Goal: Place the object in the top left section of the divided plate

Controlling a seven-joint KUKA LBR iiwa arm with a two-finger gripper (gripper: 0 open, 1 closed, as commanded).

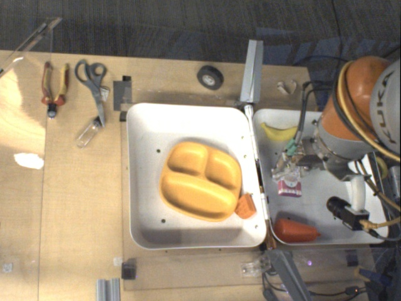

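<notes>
A yellow divided plate [200, 179] lies in the left white bin [144, 168], with two small sections at its top and one wide section below. My gripper [288, 166] hangs low over the left part of the right bin [313, 243], just above a small pink-and-white packet [289, 187]. A yellow banana [279, 132] lies at that bin's top left, behind the gripper. A red-orange vegetable [294, 230] rests near the bin's front. A small orange piece [245, 206] sits in the left bin against the plate's lower right rim.
A white object [356, 192] stands at the right of the right bin, partly behind the arm's cables. On the bench to the left lie scissors [94, 86] and red-handled pliers [52, 88]. A roll of black tape [210, 77] sits behind the bins.
</notes>
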